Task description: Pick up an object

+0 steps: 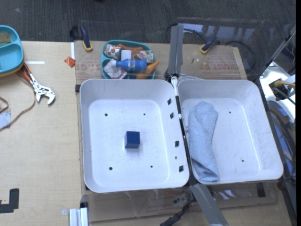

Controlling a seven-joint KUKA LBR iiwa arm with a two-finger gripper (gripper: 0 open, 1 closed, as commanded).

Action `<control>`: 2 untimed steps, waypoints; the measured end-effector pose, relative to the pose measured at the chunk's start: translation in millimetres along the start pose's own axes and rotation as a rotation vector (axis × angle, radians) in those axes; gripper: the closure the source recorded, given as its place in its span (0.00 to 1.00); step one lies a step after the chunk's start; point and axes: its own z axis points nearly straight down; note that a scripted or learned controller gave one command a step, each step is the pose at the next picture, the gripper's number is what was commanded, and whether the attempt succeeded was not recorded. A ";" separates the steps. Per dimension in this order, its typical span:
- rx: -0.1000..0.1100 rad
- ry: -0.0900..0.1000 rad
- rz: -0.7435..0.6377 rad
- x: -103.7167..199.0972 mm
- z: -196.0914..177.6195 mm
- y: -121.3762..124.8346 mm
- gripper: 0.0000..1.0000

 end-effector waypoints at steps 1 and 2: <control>0.000 0.000 0.022 -10.8 -52.7 -2.6 0.00; 0.000 0.000 0.031 21.1 101.9 -72.4 0.00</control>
